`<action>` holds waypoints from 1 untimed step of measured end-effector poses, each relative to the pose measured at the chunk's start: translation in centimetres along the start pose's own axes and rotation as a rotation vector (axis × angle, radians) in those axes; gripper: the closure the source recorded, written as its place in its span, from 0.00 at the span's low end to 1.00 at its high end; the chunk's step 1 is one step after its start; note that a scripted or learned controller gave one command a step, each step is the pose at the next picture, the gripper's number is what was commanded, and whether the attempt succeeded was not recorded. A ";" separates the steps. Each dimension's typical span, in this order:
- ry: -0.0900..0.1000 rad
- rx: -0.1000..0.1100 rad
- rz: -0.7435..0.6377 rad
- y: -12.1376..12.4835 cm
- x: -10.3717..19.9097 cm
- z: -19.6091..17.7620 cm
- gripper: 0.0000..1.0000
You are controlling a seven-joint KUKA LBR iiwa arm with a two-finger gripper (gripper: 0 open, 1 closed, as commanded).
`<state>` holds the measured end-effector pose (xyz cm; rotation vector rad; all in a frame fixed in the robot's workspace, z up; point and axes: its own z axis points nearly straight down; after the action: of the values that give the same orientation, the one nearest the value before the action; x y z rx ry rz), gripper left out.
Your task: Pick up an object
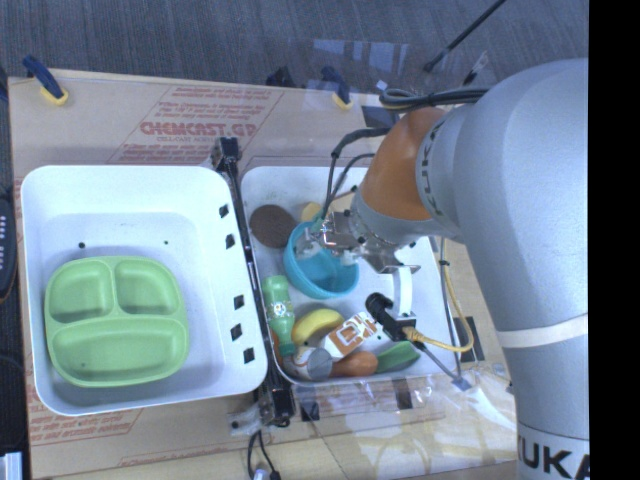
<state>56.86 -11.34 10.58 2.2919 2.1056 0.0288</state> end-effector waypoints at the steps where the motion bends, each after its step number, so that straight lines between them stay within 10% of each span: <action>1: -0.002 0.015 0.314 5.6 2.3 0.3 0.00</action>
<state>62.69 -9.49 10.45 2.6035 1.7282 0.0178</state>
